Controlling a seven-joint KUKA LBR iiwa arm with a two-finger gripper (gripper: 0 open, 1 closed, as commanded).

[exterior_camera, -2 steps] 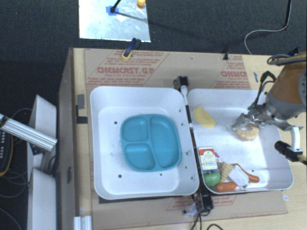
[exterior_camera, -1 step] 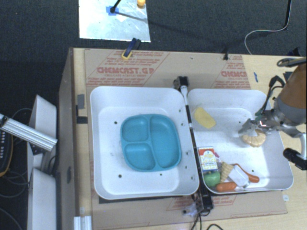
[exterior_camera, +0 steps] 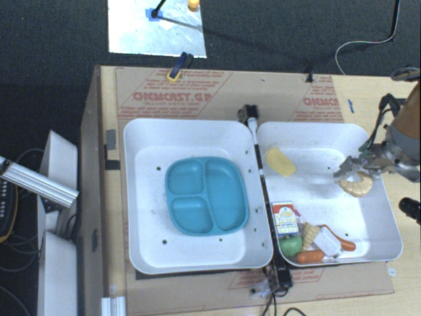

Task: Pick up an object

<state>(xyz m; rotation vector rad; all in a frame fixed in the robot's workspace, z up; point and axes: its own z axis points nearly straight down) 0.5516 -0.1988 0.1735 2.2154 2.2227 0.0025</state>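
Tan, round biscuit-looking item (exterior_camera: 357, 186) is sitting in the right bin (exterior_camera: 309, 137), near its right wall, abt halfway down. That's prob the target, judging by where the arm is. The gripper (exterior_camera: 353, 170) is hanging right over it, tips at or just above its top edge; can't tell whether there's contact. How wide the tool is standing, I can't tell from this angle, and nothing is visibly caught in it. So as far as I'm seeing, the pick isn't done: item is lying on the bin floor, not lifted.

Other stuff in the same bin: a yellow block (exterior_camera: 281, 161) up toward the divider, well apart from the target. Along the near edge there's a pile w/ a small carton (exterior_camera: 286, 218), a green ball (exterior_camera: 291, 245), a carrot (exterior_camera: 309, 257) and a sausage (exterior_camera: 342, 243), all bunched together.

Left bin (exterior_camera: 151, 143) is holding a blue divided plate (exterior_camera: 206, 195), nothing on it.

Left to do, I reckon: close on the item, raise it clear.
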